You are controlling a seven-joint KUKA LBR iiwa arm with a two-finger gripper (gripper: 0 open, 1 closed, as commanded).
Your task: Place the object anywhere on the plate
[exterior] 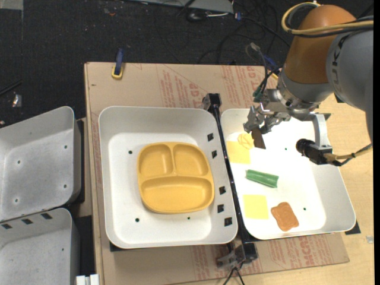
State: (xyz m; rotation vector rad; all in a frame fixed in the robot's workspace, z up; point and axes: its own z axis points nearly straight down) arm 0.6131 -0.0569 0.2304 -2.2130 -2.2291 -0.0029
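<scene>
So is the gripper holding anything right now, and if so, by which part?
It cannot be told. The gripper hangs over the right bin's upper left area, near a yellow piece, but nothing shows between its fingers.

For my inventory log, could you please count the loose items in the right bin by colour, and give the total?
Yellow: 2, a flat square and another flat piece under the gripper
Green: 1, a short cylinder
Orange-brown: 1, a bread-like piece
Total: 4
</scene>
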